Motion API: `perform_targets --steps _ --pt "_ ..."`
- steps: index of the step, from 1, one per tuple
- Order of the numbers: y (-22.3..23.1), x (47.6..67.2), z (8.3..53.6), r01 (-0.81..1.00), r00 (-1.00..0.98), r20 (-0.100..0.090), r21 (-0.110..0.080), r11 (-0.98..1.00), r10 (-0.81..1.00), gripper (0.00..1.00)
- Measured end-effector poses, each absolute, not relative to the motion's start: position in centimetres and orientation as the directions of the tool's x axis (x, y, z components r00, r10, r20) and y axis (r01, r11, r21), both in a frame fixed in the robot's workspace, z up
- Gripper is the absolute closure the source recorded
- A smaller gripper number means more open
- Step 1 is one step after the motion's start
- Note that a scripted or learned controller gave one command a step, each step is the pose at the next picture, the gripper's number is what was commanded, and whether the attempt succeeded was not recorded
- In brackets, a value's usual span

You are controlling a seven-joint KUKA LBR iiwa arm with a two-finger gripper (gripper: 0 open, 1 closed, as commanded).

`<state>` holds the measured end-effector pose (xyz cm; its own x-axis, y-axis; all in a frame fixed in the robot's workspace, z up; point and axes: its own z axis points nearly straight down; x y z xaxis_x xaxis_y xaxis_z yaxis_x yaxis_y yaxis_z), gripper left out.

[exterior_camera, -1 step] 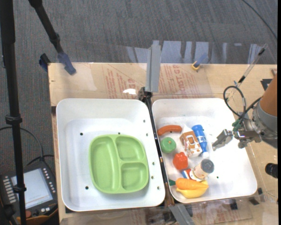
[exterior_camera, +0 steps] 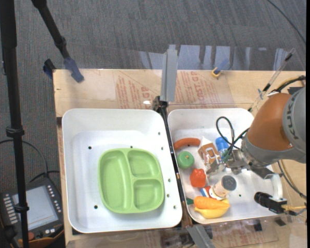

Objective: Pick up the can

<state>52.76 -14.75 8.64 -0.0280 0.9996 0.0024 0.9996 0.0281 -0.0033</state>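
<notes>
The can (exterior_camera: 226, 185) sits in the right bin (exterior_camera: 248, 119), toward the lower right of the frame, with its grey round end facing up. It is just right of the red pepper (exterior_camera: 198, 177) and just above the carrot (exterior_camera: 211, 202). The gripper (exterior_camera: 220, 164) hangs close above the can in the picture, beside a brown-and-white box (exterior_camera: 208, 153). I cannot tell whether it is spread or pressed together. A green plate (exterior_camera: 130, 180) lies in the left bin (exterior_camera: 77, 138).

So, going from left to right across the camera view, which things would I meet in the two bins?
green divided plate → round green fruit → red toy → can
</notes>
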Motion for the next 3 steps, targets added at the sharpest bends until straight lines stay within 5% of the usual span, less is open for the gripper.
perform_targets --steps 1,2,3 --pt "-15.0 52.7 9.5 1.000 -0.017 0.004 -0.005 0.017 1.000 1.00" --pt "-8.4 55.9 15.6 0.991 0.130 0.001 -0.004 -0.130 0.991 1.00" --pt "-8.4 55.9 15.6 0.992 0.130 0.001 -0.005 -0.130 0.992 0.00"
